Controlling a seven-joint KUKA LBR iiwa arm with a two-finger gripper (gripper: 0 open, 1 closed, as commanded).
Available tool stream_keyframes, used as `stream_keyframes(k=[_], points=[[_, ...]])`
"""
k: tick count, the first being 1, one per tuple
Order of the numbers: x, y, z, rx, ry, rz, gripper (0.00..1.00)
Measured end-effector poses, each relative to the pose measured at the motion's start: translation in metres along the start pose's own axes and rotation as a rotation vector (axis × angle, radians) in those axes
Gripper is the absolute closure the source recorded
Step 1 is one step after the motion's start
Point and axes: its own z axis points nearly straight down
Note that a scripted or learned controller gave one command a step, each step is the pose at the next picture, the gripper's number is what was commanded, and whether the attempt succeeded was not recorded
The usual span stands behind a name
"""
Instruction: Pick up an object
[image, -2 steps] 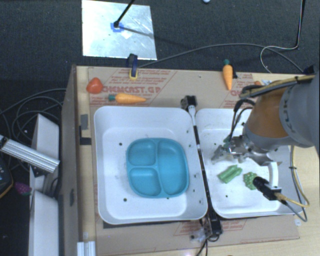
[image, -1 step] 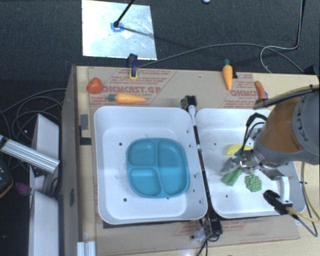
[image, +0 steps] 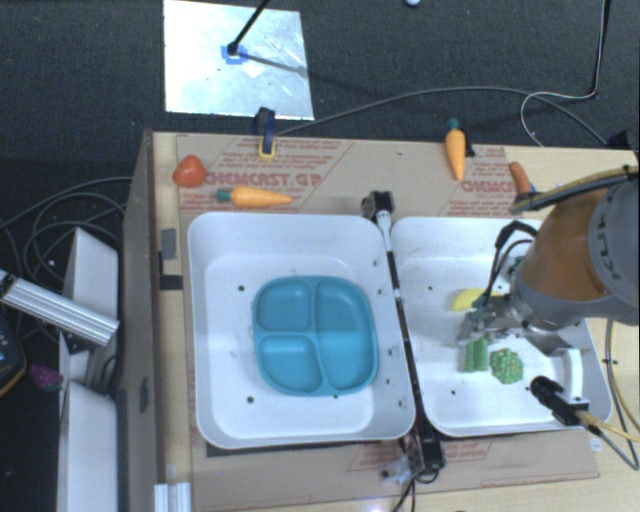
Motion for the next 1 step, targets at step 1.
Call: stream_keyframes(k=[1], points=[[0.0718,0.0468,-0.0903,0.0,0.001,-0.002,1.0]])
